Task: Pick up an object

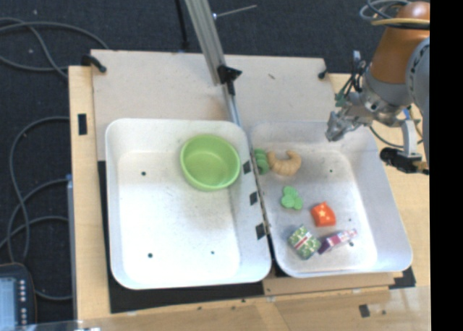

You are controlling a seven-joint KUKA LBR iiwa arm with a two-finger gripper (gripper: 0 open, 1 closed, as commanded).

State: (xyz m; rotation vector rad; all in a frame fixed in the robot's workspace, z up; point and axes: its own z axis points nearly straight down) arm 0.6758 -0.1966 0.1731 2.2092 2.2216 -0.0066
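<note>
The right bin (376,199) holds a tan croissant-shaped toy (284,162), a green piece (260,161) at its left, a small green clover-shaped toy (291,198), an orange block (323,215), a green patterned cube (303,242) and a purple-and-white packet (337,238). My gripper (336,131) hangs over the bin's far right corner, up and to the right of the croissant, apart from every object. Nothing shows between its tips.
A green bowl (210,162) sits at the back right of the left bin (145,250). A slanted metal pole (206,26) runs down to the divide between the bins. Cables hang beside the arm's wrist (394,55).
</note>
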